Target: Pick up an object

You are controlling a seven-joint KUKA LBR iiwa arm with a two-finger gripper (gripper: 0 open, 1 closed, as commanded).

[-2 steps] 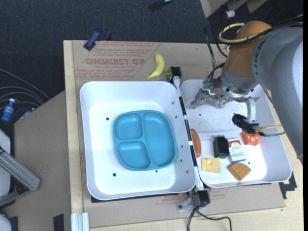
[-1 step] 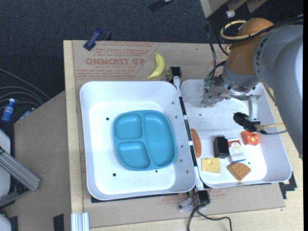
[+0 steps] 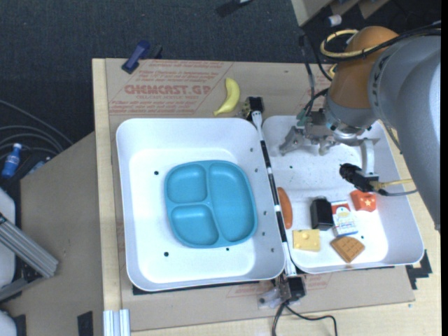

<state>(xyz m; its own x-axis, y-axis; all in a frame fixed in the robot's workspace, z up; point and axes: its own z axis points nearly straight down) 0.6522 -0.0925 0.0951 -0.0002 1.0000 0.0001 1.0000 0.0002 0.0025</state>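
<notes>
Overhead view of a bench with two shallow white bins side by side. Nearest the viewer, at the front of the right bin, lies a cluster of small toy foods: a brown cracker; a yellow cheese cube near it; just behind them a white and red carton and a black block; an orange sausage along the bin's left wall; a red piece toward the right. The left bin holds a blue divided plate. Farther back, the gripper hangs over the bare far end of the right bin, apart from the cluster; its fingers look spread, with nothing between them. Beyond the bins, a yellow banana lies on a brown board.

Judging from this, nothing is picked up yet; every toy rests in the bin; choosing one, coming down, closing and lifting are all left to do.

Red print on the board reads "CHEMCAST GP"; the carton's print is too small to read.
</notes>
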